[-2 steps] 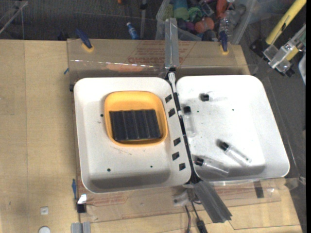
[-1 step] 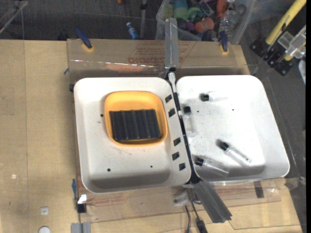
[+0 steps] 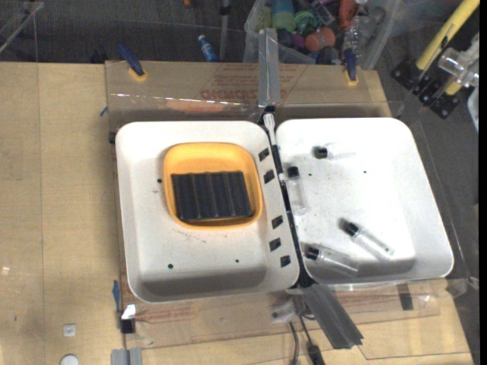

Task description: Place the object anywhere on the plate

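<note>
An orange-yellow plate [image 3: 179, 160] lies in the left bin [image 3: 141, 226]. A black ribbed rectangular object [image 3: 211, 196] rests flat on it and covers most of its middle. In the right bin [image 3: 403, 173] lie several clear tubes with black caps: one at the back [image 3: 329, 153], one by the divider [image 3: 293, 182], one toward the front [image 3: 364, 236] and one at the front left [image 3: 329, 258]. My gripper [image 3: 428, 88] hangs at the upper right, beyond the right bin's far corner, well away from the plate and with nothing seen in it.
A black divider [image 3: 275, 204] with clips runs between the two bins. A clear tub of coloured toys [image 3: 319, 10] stands behind the bench. Blue clamps [image 3: 134, 65] hold a sheet at the back edge.
</note>
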`<state>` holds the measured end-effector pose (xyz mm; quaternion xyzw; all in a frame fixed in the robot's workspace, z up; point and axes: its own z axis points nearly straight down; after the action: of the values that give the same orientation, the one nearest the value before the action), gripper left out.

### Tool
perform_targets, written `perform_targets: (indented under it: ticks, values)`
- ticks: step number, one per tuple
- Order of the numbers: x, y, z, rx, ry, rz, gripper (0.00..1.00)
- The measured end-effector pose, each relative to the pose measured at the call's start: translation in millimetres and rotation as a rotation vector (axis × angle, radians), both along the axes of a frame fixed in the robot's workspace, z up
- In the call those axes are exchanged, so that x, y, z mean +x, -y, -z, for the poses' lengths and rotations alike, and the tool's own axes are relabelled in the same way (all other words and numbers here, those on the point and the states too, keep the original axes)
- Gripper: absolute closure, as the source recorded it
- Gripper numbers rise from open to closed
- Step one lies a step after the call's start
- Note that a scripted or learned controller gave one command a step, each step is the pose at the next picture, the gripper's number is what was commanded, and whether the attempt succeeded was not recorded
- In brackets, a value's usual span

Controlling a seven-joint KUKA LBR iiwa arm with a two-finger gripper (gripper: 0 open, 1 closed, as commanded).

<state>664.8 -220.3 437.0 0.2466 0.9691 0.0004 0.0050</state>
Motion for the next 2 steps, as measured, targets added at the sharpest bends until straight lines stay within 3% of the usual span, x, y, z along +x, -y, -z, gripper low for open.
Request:
perform_targets:
  ticks: [1, 2]
  values:
    - [-4.9, -1.5, -0.2, 0.0, -0.004, -0.147, 1.0]
    - [-5.1, -0.2, -0.1, -0.002, -0.004, -0.451, 1.0]
